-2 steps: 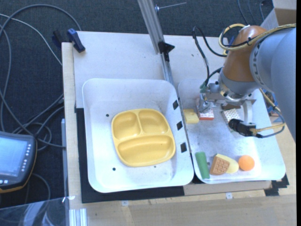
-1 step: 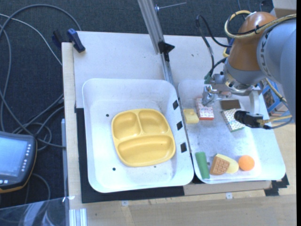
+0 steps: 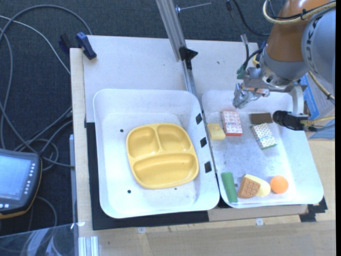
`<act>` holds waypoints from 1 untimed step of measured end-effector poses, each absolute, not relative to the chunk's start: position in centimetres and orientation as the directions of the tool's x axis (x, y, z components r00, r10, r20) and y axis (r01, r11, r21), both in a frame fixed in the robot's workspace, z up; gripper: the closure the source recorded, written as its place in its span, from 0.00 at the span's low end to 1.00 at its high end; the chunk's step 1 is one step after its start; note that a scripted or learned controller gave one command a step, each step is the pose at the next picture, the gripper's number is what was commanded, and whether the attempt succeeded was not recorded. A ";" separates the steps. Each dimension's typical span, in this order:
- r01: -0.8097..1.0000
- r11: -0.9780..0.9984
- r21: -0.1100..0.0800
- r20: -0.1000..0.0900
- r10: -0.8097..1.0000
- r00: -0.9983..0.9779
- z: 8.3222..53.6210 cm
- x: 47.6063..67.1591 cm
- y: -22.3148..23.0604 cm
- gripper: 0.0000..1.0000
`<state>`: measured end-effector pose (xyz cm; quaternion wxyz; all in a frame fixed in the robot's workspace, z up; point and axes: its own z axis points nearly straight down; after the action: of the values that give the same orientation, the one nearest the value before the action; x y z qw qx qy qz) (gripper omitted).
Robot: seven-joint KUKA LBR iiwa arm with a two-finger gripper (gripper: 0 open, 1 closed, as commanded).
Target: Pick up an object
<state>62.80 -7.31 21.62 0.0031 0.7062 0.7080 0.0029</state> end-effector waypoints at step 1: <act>1.000 0.002 0.008 0.000 1.000 -0.002 26.5 63.0 -7.3 1.00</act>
<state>62.95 -7.28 26.51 0.0028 0.7066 0.7076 0.0025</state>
